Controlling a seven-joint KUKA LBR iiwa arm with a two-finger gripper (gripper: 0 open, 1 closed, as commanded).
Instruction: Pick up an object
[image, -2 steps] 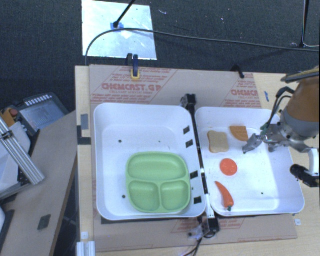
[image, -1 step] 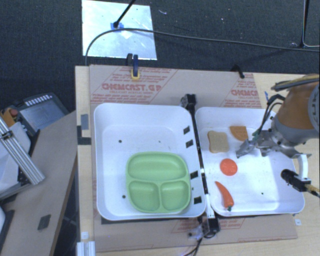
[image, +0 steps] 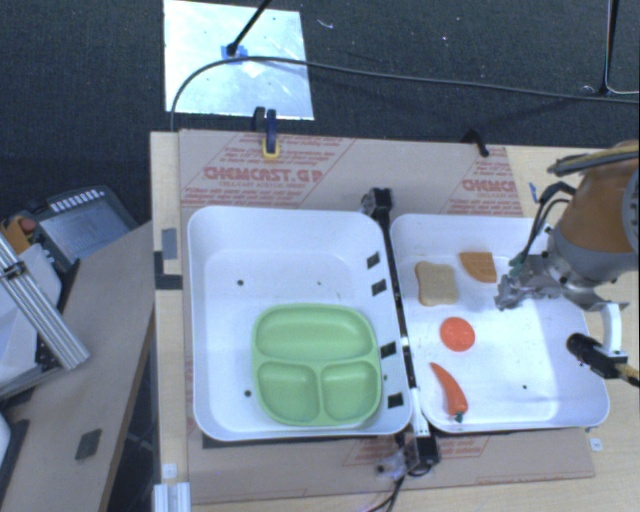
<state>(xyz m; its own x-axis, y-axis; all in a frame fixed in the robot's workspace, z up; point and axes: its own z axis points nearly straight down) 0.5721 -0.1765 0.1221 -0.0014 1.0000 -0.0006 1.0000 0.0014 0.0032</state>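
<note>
The right bin (image: 560, 410) holds a tan bread slice (image: 436, 283), a smaller orange-brown piece (image: 479, 266), a round red-orange disc (image: 458, 334) and a red chili pepper (image: 449, 388). My gripper (image: 510, 290) hangs low over the bin's right half, just right of the orange-brown piece and about level with the bread slice. Nothing shows between its tips. The grey arm with its orange band (image: 605, 200) comes in from the right edge.
The left bin (image: 220, 250) holds a green three-compartment tray (image: 317, 363) at its front. A black divider clamp (image: 378, 205) sits between the bins. A grey device (image: 85, 228) and a metal rail (image: 40, 310) lie on the side table at left.
</note>
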